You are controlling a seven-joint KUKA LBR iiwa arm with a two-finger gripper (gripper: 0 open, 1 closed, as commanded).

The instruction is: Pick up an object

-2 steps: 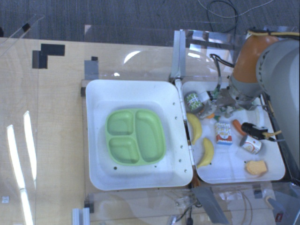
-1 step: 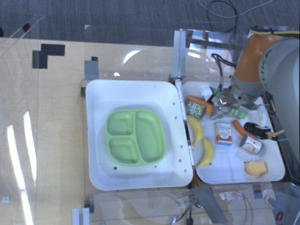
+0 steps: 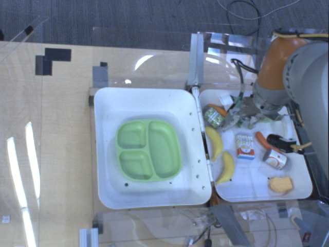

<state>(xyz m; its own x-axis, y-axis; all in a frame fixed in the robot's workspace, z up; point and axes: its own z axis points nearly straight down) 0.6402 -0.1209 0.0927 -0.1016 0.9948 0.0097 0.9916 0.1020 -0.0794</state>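
Gripper [image 3: 240,116] is hovering at the far end of the right bin [image 3: 303,192], just right of the green can [image 3: 214,116] — can't tell its grip state — can's looking light, stiff, roll-prone, so I'm suggesting pinching across its round sides.

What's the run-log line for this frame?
arm over right bin | gripper low near green can | divided plate in left bin
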